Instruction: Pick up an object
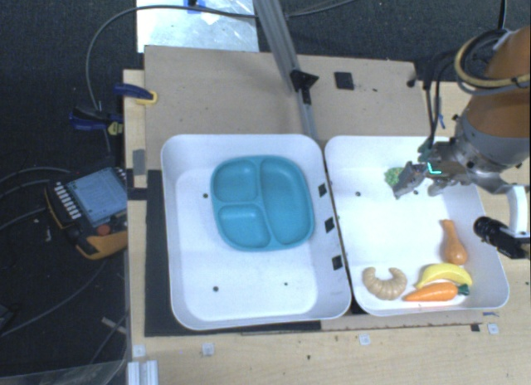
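The counter (pixel 249 85) bears two white bins; take the right bin (pixel 390 234) as landmark. Left of it, the other bin holds a blue divided plate (pixel 261 202). Along its near wall lie a croissant (pixel 385 282), banana (pixel 445 275) and carrot (pixel 431 293), with a small gourd (pixel 452 243) just above. Near its far wall sits a green piece (pixel 393 177), the end effector (pixel 411 180) touching or just beside it; whether its fingers are spread, I cannot tell. A good grasp probably needs a centred, straight descent.
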You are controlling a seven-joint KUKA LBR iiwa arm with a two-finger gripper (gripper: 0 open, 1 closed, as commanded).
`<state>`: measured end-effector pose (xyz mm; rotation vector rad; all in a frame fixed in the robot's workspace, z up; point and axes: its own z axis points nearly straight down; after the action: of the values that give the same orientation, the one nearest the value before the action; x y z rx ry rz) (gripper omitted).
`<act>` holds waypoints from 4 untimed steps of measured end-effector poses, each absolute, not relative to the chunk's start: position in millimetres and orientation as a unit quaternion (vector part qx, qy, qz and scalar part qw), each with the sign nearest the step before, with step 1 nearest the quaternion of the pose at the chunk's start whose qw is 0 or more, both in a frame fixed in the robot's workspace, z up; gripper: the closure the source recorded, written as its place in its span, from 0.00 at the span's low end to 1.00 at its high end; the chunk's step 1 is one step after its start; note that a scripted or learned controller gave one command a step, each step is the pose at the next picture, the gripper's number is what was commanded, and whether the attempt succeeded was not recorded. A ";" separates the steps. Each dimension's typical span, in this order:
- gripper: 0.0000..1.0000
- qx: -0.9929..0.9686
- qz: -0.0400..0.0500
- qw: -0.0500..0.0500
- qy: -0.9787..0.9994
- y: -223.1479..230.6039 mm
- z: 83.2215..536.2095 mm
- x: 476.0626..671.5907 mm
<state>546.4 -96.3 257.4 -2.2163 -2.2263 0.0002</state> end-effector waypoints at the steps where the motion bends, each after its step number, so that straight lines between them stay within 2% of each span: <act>1: 0.00 -0.705 0.000 -0.001 -0.709 -96.4 258.1 546.8; 3: 0.00 -0.707 0.001 0.002 -0.707 -96.5 133.7 538.4; 4: 0.00 -0.707 -0.002 -0.002 -0.707 -96.5 85.1 540.4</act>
<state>540.4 -96.5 85.1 -2.2232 -2.2245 -0.0053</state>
